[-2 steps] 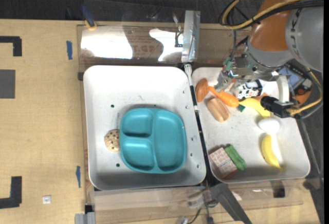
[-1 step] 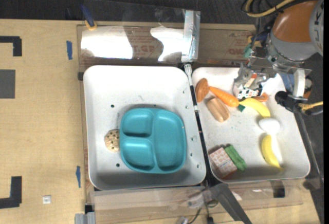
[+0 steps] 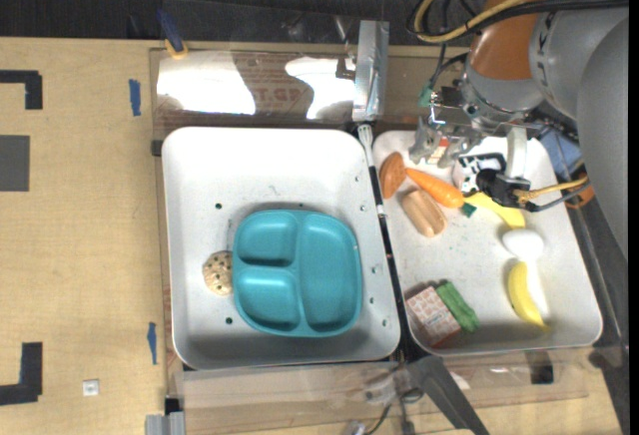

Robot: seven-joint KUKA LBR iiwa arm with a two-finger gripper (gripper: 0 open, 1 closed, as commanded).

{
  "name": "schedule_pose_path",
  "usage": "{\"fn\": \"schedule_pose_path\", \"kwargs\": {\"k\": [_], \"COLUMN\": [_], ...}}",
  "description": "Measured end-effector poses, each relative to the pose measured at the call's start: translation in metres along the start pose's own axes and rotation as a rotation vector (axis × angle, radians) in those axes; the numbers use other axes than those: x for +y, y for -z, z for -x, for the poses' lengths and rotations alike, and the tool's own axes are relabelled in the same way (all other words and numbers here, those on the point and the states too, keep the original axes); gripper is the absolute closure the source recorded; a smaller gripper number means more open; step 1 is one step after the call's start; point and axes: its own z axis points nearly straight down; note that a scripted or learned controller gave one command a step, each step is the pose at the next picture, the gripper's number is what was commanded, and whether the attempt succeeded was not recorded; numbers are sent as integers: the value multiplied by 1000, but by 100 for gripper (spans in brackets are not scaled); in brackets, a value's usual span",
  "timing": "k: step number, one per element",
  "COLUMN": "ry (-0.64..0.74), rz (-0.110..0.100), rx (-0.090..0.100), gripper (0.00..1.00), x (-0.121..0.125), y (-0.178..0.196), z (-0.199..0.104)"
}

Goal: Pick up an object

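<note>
On a tan bench, seen from above at a slant, two shallow white bins sit side by side. Starting at the left, the left bin [image 3: 190,164] holds a teal divided plate [image 3: 298,270] with three compartments, all of them bare, and a small speckled cookie [image 3: 217,273] lying just beside the plate's left edge, touching or nearly touching it. Moving right across the divider, the right bin [image 3: 574,323] holds a scatter of toy food: a tan bread roll [image 3: 423,214], an orange carrot [image 3: 431,185] lying slantwise just above it, a small patterned box [image 3: 431,314] with a green piece [image 3: 458,304] against its right side near the front wall, a white egg [image 3: 522,243], and a yellow banana [image 3: 523,293] just below the egg. The grey arm reaches in from the right, and its gripper [image 3: 437,146] hangs over the far left corner of this bin, close above the thick end of the carrot; whether it is open or closed cannot be told, and nothing is visibly held. The carrot and roll, the likely targets, lie nearest the tool. To do the pick well, the descent should probably centre on one item alone, across the carrot's narrow width, since the roll lying so close could be nudged or caught along with it, and the bin wall nearby leaves little room.
</note>
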Motion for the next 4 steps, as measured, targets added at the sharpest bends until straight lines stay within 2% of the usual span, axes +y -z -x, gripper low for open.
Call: {"fn": "schedule_pose_path", "kwargs": {"k": [1,2,3,4], "ry": [-71,370,777,968], "rz": [5,7,5,15], "rx": [-2,-1,-1,-10], "gripper": [100,100,100,100], "x": [15,21,-3,-32], "y": [-2,0,0,-78], "z": [56,24,0,65]}}
